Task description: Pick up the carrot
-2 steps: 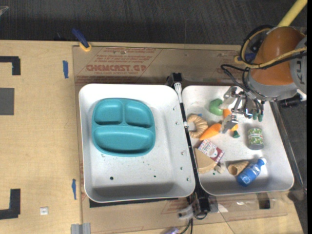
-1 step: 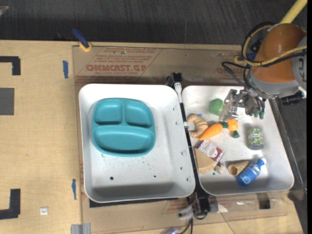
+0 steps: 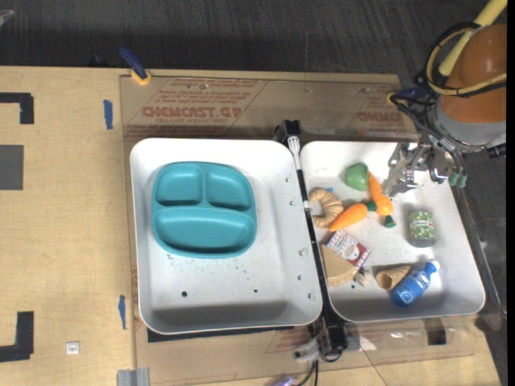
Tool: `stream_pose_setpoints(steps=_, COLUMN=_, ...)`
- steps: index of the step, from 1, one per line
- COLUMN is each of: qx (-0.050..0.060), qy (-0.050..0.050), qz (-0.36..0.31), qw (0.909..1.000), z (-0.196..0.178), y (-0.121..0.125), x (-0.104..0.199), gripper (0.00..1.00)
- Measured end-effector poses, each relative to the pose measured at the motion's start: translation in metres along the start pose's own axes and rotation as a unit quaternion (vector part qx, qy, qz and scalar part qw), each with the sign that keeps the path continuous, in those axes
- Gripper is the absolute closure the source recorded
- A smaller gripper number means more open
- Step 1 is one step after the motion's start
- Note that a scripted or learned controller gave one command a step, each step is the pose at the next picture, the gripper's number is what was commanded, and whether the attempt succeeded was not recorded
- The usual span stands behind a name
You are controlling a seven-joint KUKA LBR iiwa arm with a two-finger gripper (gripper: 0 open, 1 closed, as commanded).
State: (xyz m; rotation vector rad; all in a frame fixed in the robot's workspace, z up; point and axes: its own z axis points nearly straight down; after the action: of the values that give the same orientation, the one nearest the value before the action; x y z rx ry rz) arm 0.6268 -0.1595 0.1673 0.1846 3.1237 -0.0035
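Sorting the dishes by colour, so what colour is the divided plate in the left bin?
Teal blue plate, seen in the camera view.

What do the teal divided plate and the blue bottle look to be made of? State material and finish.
Teal divided plate: probably moulded plastic, smooth with a soft sheen; uniform colour, rounded compartment ridges. Blue bottle: likely plastic, glossy; bright highlights on its body, paler cap. Too small to confirm more.
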Motion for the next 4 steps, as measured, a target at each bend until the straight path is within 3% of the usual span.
stream_pose_setpoints(steps=1, qx=-0.001, qy=-0.001, qz=-0.156, qw=0.9878, z=0.059, y=0.002, x=0.004, gripper=1.00)
stream_pose_setpoints(steps=2, qx=-0.002, qy=0.001, qz=-0.156, qw=0.9878, z=0.061, y=0.002, x=0.005, gripper=0.00)
stream_pose_setpoints(steps=3, qx=-0.001, qy=0.000, qz=-0.118, qw=0.9930, z=0.077, y=0.025, x=0.025, gripper=0.00)
stream_pose_setpoints(steps=4, qx=0.000, qy=-0.007, qz=-0.118, qw=0.9930, z=0.063, y=0.026, x=0.021, gripper=1.00)
